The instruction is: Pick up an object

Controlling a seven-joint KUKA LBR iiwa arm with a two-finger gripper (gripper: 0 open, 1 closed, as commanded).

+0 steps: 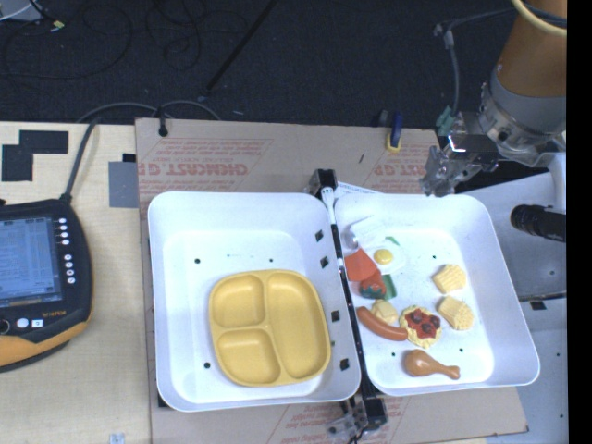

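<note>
At the far left a handheld control pendant [32, 280] with a grey body, orange rim and lit screen lies on the pale bench top. Beside it, on a sheet of brown cardboard [240, 160], sit the two shallow white plastic bins. The left bin [185, 220] holds a yellow plastic plate with three compartments [268, 326], lying flat toward the bin's near right corner.

The right bin [499, 340] carries the toy food, clustered in its middle and near half: a red wedge-shaped piece [361, 265] close to the dividing rim, a small fried egg [384, 256] just beside it, and a green-and-red piece [375, 288] below. Nearer the front lie a brown sausage [380, 324], a small round pizza with red topping [422, 324] touching it, and a tan chicken drumstick [429, 366] nearest the front wall. Two yellow corn pieces [450, 277] sit toward the right, one behind the other.

The grey two-finger gripper [444, 176] hangs above the far right corner of the right bin — well apart from every toy, nothing between its fingers. Whether the fingers are spread or closed I cannot tell — they are too dark and small.
</note>
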